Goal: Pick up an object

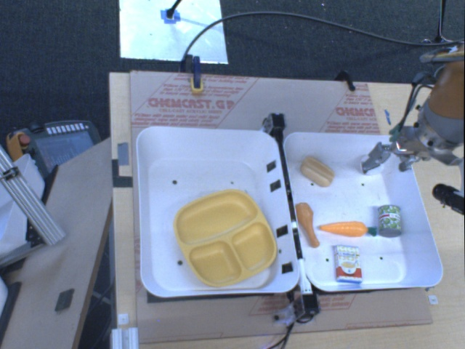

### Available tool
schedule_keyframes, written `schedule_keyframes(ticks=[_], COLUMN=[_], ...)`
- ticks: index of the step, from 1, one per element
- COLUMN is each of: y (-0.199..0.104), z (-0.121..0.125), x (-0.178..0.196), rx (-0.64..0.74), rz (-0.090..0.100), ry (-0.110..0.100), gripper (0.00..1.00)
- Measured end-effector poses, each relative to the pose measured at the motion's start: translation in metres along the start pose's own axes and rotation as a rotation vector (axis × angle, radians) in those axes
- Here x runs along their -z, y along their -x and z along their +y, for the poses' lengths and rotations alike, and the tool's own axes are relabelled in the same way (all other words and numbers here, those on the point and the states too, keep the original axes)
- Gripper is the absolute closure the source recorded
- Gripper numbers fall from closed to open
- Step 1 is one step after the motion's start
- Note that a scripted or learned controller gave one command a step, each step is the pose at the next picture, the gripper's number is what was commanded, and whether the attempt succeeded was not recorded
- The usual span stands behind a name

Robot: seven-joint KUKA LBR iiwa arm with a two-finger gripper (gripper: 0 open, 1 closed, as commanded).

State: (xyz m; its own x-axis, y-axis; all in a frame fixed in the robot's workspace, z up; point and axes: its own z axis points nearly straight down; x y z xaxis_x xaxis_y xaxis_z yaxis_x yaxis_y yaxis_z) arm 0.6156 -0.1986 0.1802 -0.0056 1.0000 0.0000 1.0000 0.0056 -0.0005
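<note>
Bench with two shallow white bins (218,140): approach step, grey two-finger gripper (389,158) over right bin's far corner, jaws apart, nothing held; nearest candidate, tan bread-roll toy (317,171), lies leftward; next calls for shift and descent.

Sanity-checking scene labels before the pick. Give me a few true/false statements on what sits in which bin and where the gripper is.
1. The yellow tray lies in the left bin. True.
2. The carrot touches the bread roll. False: they lie apart.
3. The green can stands at the carrot's leafy end. True.
4. The gripper holds the small carton. False: the carton lies on the right bin floor, away from the gripper.
</note>
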Motion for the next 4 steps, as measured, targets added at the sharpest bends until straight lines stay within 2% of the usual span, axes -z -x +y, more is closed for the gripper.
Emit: schedule_keyframes(ticks=[2,3,4], y=[-0.009,-0.008,-0.010], z=[-0.006,-0.005,-0.012], x=[-0.097,-0.084,-0.034], rx=[-0.002,-0.001,-0.004], rz=[0.000,-0.002,-0.001], ry=[0.001,0.006,0.006], gripper=[0.00,1.00,1.00])
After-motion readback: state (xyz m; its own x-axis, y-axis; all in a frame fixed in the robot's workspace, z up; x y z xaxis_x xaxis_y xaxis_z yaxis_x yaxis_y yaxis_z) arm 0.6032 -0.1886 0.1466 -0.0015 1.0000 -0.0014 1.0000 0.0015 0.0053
